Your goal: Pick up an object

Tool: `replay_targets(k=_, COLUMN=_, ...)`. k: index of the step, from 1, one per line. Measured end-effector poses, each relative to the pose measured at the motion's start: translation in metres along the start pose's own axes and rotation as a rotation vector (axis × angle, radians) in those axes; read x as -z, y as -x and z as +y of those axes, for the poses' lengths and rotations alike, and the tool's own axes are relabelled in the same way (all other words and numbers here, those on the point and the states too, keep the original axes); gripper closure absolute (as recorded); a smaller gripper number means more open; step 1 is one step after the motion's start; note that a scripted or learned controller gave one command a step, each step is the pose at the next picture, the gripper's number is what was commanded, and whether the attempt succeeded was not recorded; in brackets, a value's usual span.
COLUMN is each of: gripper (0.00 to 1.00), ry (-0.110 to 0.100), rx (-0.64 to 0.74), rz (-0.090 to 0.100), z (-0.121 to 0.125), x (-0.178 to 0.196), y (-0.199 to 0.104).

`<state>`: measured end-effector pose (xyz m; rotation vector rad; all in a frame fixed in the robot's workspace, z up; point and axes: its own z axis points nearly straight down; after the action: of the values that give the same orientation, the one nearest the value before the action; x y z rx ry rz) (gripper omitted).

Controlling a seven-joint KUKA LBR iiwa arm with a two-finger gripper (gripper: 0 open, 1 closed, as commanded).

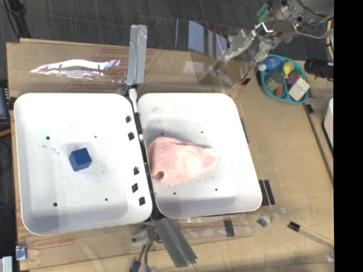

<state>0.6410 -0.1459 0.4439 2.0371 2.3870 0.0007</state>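
Gripper sits at the top right, above the bench's back edge and outside both bins; whether it's released or clenched I can't tell at this angle, and nothing is visibly in it, so I'd read this as a parked pose keeping the bins in clear sight. Nearest pick candidate is the pink cloth, crumpled mid right bin. The blue cube sits alone in the left bin, well apart. Teal bowl of small items lies just below the wrist, off-bin.
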Motion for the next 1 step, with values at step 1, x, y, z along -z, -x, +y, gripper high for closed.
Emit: replay_targets(k=1, gripper=0.0, ry=-0.007, rx=0.033, rz=0.002, z=-0.0553, x=-0.1048, y=-0.0491)
